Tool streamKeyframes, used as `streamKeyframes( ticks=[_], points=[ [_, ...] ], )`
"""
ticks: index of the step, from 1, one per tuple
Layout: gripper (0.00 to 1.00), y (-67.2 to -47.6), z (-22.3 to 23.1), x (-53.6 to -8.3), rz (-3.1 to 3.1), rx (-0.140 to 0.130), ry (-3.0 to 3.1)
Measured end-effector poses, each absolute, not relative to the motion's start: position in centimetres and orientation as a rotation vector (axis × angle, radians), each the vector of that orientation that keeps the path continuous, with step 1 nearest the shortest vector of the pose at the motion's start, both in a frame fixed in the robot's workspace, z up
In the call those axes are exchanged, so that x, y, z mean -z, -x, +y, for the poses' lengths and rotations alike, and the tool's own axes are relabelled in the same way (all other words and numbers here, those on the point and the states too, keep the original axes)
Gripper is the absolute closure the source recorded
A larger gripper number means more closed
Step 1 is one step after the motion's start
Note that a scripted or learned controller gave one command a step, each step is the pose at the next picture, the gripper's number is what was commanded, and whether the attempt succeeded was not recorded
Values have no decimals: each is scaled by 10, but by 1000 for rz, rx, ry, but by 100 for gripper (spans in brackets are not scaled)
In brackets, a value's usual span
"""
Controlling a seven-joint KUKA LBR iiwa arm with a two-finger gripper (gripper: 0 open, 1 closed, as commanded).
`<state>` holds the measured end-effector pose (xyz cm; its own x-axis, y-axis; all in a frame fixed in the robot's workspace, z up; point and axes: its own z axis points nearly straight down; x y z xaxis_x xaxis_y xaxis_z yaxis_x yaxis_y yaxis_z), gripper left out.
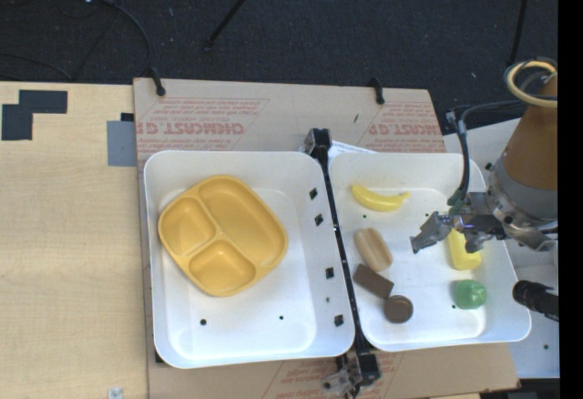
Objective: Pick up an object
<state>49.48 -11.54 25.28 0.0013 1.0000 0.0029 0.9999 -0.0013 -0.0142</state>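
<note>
dark floor with loose cables (118,10) across the top; pale wooden bench surface (64,251) at 9 o'clock, marked with dark rectangular patches (36,110). cardboard sheet (273,119) under both bins, printed in red with mirrored, inverted lettering that appears to read "chemcast gp"; same print repeated at 1 o'clock, and partly at 6 o'clock, where too small to read.

left bin (182,338): white, shallow, holding a yellow three-compartment plate (222,234) toward its 10 o'clock area, lying flat. no writing visible on plate or bin.

right bin (428,333): white, shallow, joined to left bin along a black centre divider (335,251). contents:
- banana (379,198), yellow, at 11 o'clock of the bin.
- tan bread-like roll (373,249), just left of bin centre.
- brown block (373,281), touching or just beside the roll at its 6 o'clock.
- brown round piece (397,308), just beside the block at 5 o'clock.
- yellow object (463,253), at 3 o'clock of the bin, partly under the gripper.
- green object (470,294), at 5 o'clock, apart from the yellow object.

arm (533,151) entering from 3 o'clock, orange band visible above the wrist. gripper (444,231) low over the right bin, just beside the yellow object at its 9 o'clock. fingers spread, released; nothing between them. no readable label on arm or gripper.
</note>
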Motion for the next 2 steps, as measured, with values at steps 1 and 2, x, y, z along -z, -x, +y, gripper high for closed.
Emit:
streamKeyframes(
  ticks=[1,2],
  points=[
    [0,-497,-115,-258,-2219,-3,2218],
    [0,-500,-120,-205,-2216,-8,2216]
  ],
)
